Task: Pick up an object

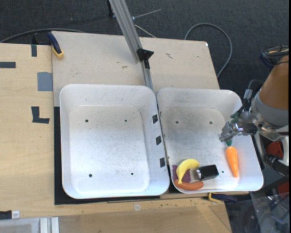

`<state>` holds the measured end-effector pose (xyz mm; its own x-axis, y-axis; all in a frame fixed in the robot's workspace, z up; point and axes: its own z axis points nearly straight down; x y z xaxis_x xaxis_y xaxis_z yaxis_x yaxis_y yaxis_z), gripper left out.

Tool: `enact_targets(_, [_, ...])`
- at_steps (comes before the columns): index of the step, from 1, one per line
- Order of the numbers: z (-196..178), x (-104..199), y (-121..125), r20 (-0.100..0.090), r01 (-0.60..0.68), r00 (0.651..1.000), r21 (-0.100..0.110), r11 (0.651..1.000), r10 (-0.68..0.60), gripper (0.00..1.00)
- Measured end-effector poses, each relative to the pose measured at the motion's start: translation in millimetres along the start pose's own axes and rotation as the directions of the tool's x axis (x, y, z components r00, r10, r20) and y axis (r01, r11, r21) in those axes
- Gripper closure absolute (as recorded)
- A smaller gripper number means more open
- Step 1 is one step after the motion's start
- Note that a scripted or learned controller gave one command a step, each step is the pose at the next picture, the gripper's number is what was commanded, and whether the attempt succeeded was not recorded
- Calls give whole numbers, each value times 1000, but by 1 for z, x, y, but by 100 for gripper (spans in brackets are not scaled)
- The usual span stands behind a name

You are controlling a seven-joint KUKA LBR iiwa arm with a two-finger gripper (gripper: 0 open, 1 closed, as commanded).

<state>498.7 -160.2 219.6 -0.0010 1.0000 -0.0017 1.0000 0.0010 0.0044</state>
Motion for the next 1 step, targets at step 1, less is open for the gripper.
enact_targets(1, [-26,0,1,-1,1,1000,2,1000,-1,100])
